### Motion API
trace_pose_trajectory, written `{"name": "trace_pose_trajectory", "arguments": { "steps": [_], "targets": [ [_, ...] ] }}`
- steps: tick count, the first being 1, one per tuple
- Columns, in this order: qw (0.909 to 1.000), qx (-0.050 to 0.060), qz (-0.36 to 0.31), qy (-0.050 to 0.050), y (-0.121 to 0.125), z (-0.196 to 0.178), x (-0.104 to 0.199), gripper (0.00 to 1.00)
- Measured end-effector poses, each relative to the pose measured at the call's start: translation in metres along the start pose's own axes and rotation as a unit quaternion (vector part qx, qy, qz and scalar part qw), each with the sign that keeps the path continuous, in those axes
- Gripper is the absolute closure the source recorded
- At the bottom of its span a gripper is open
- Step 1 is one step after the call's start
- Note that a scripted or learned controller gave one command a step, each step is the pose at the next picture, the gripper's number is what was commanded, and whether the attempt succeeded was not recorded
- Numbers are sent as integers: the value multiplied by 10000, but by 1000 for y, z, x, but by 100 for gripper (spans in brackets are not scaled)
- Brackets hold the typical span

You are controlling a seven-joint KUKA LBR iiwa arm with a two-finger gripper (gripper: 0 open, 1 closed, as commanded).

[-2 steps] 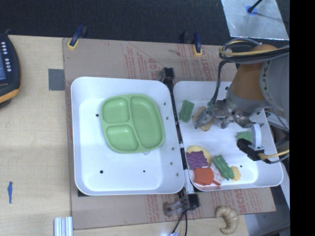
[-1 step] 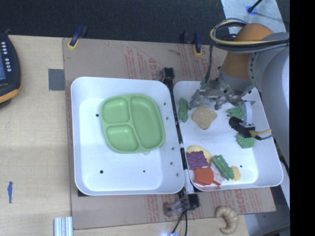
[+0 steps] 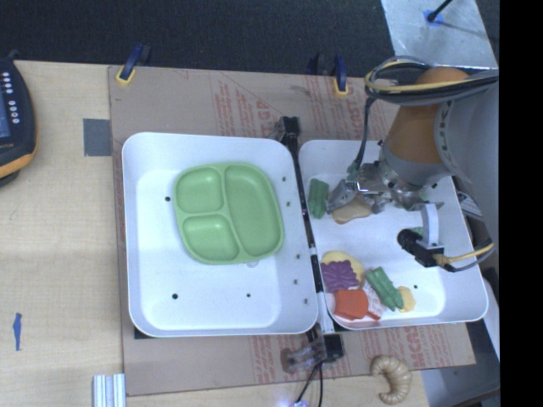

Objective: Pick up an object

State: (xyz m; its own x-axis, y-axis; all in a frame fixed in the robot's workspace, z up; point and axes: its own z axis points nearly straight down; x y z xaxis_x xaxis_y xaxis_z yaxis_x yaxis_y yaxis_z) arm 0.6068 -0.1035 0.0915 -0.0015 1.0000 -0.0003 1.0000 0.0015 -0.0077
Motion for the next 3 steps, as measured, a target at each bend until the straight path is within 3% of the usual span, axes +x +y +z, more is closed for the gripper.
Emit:
{"name": "trace_pose_trajectory", "arguments": {
  "steps": [1,2,3],
  "targets": [
    [10000,-52,-19,-9,52,-2,-28,0],
    [10000,-23,-39,-5,50,-12,-28,100],
    [10000,-17,-49,-5,50,-12,-27,0]
  ]
}}
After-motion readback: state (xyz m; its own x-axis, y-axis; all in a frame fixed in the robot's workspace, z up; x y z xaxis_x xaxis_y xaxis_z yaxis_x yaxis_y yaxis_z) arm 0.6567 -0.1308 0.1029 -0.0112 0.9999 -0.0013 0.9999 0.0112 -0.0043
